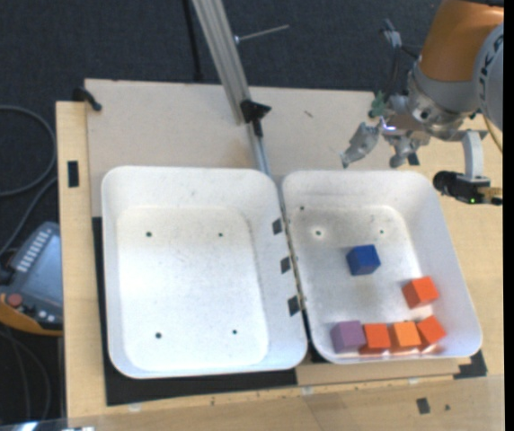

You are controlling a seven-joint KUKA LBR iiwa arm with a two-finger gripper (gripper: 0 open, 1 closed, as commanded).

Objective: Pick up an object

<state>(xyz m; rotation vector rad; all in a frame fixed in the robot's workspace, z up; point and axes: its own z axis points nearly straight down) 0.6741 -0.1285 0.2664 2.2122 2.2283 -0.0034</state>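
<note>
Above the far rim of the right bin (pixel 446 206), the hand (pixel 381 147) is seen hanging from the grey arm (pixel 459 34), clear of the bin's floor and with nothing between its fingers; they appear spread apart, released. No object is held, so the task is judged to be at its approach step, with the choice of target not yet made plain.

Inside the right bin the candidates are laid out: a blue cube (pixel 362 259) stands alone near the middle, an orange block (pixel 420 291) lies towards the right wall, and along the near wall a purple cube (pixel 348 335) is lined up with three orange blocks (pixel 405 335) that touch one another (a crowded row, hard to enter with two fingers). The left bin (pixel 113 196) sits beside it on the counter (pixel 167 119).

The blue cube is judged the easiest pick, since free space is left on all its sides. For that, the hand would have to be carried forward over the cube, lowered with the fingers kept apart on either side of it, and closed only once the cube lies between them.
</note>
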